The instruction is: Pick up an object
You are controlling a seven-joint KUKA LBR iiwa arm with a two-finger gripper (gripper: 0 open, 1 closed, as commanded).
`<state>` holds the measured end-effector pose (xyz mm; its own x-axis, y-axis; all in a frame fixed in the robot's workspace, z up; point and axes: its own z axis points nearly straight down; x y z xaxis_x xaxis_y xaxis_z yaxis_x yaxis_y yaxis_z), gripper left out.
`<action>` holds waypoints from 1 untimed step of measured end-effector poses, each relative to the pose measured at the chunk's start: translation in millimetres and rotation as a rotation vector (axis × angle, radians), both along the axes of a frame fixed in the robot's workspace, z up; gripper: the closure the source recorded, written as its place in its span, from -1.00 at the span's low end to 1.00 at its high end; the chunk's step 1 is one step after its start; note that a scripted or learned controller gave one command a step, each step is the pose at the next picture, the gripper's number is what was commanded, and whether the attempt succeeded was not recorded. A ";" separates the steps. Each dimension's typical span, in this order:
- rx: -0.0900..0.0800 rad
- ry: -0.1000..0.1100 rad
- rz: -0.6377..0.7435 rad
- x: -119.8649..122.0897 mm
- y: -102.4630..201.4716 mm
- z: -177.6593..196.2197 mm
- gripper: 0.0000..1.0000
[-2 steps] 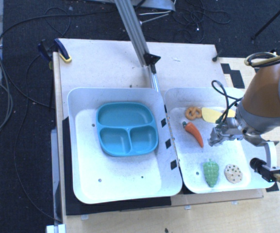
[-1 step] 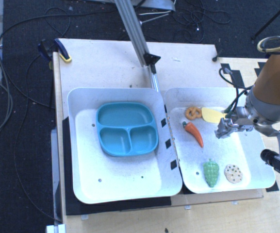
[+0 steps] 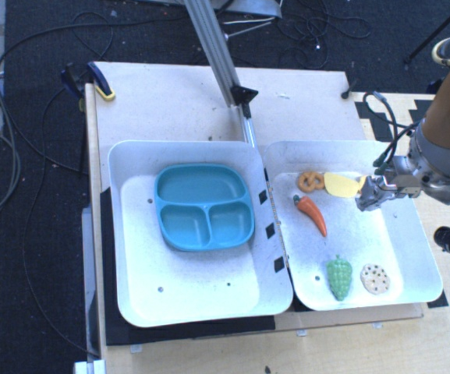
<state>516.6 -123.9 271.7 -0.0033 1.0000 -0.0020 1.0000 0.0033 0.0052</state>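
Camera view: hand (image 3: 369, 194) just beside yellow piece (image 3: 340, 185) in right bin (image 3: 419, 248).

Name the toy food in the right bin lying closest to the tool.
The yellow piece, right beside the tool. The pretzel, carrot, green grapes and cookie lie farther off.

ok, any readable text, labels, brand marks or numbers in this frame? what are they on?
None readable.
The blue divided tray, pretzel, carrot, green grapes and cookie carry no lettering.
The black tabs on the rim between the bins are plain marks, not characters.
Any marking on the end effector is too small and blurred to make out.
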 end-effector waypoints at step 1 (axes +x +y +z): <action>0.002 0.002 0.003 22.5 43.4 3.2 1.00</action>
<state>539.1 -80.5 274.9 -0.0060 1.0000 -0.0003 1.0000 0.0060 0.0030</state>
